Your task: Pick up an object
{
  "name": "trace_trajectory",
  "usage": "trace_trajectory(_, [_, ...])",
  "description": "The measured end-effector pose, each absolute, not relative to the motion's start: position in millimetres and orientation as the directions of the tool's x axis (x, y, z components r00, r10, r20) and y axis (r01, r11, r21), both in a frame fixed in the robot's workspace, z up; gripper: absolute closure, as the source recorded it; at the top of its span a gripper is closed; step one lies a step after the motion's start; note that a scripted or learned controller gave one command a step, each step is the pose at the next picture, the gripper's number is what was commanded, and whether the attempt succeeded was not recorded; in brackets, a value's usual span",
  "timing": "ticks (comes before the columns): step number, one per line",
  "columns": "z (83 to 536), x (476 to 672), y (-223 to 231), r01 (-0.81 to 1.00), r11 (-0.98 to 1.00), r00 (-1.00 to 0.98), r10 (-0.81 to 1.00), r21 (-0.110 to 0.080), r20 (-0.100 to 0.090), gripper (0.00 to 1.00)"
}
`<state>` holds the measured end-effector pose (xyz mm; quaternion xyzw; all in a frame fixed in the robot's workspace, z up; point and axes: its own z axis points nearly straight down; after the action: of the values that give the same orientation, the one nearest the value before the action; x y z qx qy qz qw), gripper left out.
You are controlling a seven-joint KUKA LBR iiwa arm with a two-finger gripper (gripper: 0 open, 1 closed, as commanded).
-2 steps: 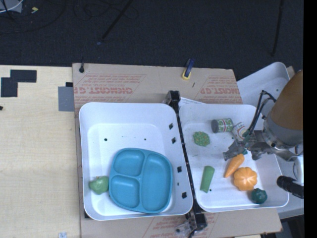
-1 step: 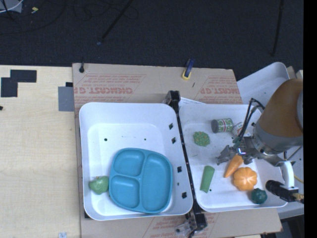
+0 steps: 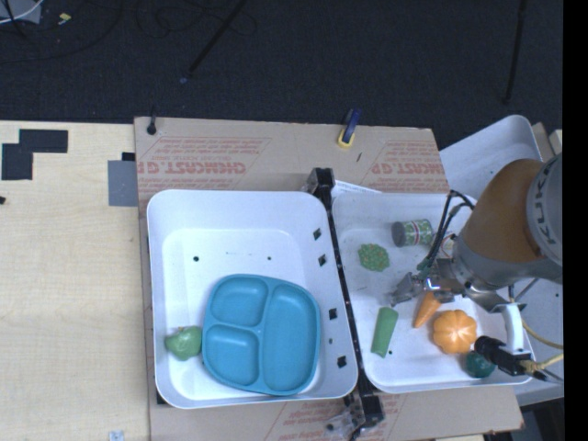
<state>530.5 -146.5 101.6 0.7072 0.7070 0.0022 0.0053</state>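
The right bin (image 3: 367,211) holds several small items. Among them are a bumpy green piece (image 3: 373,256), a small can on its side (image 3: 413,232), a green stick (image 3: 384,331), an orange carrot (image 3: 424,310), an orange round fruit (image 3: 454,331) and a dark teal lump (image 3: 478,364). My gripper (image 3: 411,290) is low in this bin, just above and left of the carrot's upper end, between the bumpy green piece and the fruit. Nothing is visibly lifted.
The left bin (image 3: 239,200) carries a blue divided plate (image 3: 262,333) and a pale green lump (image 3: 184,342) in its near left corner. The arm's grey and orange body (image 3: 505,223) overhangs the right bin's right side. A divider wall (image 3: 333,274) separates the bins.
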Motion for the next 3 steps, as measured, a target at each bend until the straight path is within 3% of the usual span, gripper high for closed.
trace_trajectory(1, [98.5, 538.3, -145.3, 1.000, -0.001, 0.001, 1.000, 0.019, 0.001, 0.00])
trace_trajectory(2, [110.9, 541.2, -150.2, 0.999, -0.008, 0.008, 1.000, 0.036, -0.012, 1.00])
trace_trajectory(3, [173.1, 538.8, -154.4, 1.000, 0.000, 0.000, 1.000, 0.002, 0.000, 1.00])
